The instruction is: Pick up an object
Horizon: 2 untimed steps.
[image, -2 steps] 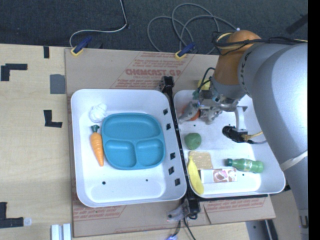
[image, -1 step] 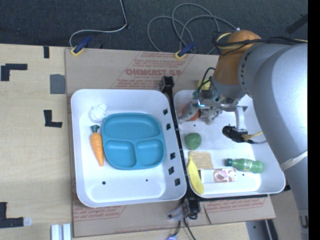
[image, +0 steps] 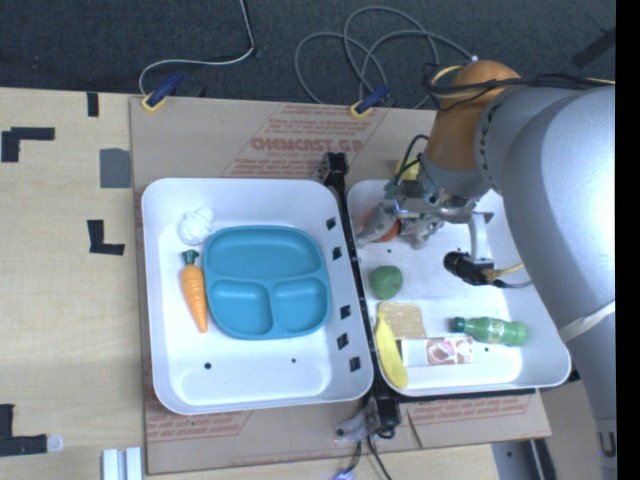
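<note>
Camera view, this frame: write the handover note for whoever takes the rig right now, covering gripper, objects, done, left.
Gripper: low over the back left part of the right bin, beside an orange-red object; finger state and any hold cannot be judged.
Right bin: green round object, tan square piece, banana, green bottle lying on its side, small packet.
Left bin: blue divided tray, carrot and a white item beside it.
Done: arm is positioned in the right bin.
Left: nothing visibly lifted yet; a pick must be confirmed.
</note>
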Each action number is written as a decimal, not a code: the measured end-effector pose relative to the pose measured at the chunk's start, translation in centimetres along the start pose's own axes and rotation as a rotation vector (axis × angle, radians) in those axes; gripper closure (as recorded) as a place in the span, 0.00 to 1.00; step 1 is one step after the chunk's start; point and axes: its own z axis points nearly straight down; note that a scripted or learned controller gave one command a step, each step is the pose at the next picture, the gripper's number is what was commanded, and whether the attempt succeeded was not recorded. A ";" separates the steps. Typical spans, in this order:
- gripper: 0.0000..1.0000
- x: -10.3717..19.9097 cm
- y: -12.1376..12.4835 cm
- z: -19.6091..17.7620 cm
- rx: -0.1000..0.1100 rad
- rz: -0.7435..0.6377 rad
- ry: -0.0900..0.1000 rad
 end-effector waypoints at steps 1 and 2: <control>0.00 -0.1 0.0 0.0 0.001 -0.002 0.003; 0.00 0.0 0.0 0.0 0.000 0.000 0.001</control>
